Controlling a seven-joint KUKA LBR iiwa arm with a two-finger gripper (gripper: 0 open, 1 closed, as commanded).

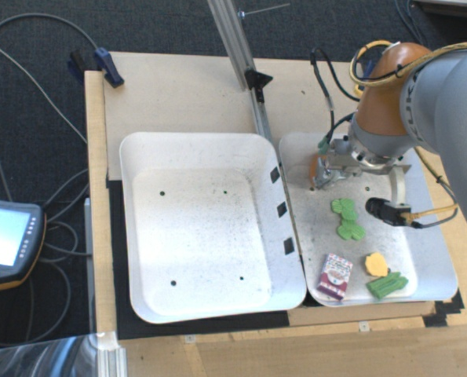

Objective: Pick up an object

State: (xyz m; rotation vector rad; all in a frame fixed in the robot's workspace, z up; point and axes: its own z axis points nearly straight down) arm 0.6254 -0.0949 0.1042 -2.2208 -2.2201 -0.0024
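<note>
1. The grey arm with its orange band reaches in from the right, and its two-finger gripper hangs low over the far end of the right-hand shallow white bin; whether its fingers are spread or pressed together cannot be told from this slanted view.
2. Something small and orange-red shows at the gripper's tip, too blurred to identify, and nothing can be seen to sit between the fingers.
3. The nearest candidate, a green knobbly plastic toy, lies just toward the camera from the tool, its long axis running roughly away from the tool.
4. Farther the same way lie a yellow soft block, a green ridged piece and a small pink-and-white packet.
5. Judging by this layout, reaching the green toy calls for a short shift toward the near side before closing.
</note>
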